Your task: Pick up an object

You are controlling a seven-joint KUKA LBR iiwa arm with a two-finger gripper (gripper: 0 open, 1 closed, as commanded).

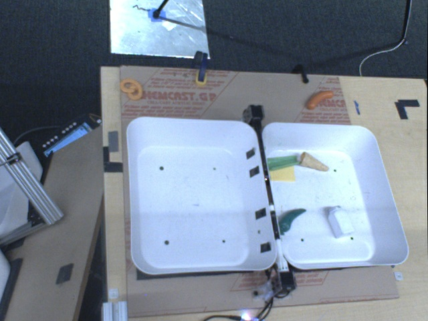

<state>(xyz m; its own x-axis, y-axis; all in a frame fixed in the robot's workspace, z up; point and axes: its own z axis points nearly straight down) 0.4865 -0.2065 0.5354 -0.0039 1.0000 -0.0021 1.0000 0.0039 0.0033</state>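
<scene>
Camera view: two white bins side by side on a cardboard-topped bench.

Left bin [194, 199] lies beside the right bin [374, 179], which holds a green stalk [282, 160] over a yellow piece [283, 173], a tan cone [313, 161], a dark green piece [291, 218] and a white block [340, 221]; the gripper's state cannot be told.

Two bins side by side on the tabletop [167, 89]. In the right bin [381, 179]: stalk [282, 160] touching cone [313, 162] at the back, wedge [283, 174] just before them; leaf [290, 218] front left, block [340, 221] front right.
</scene>
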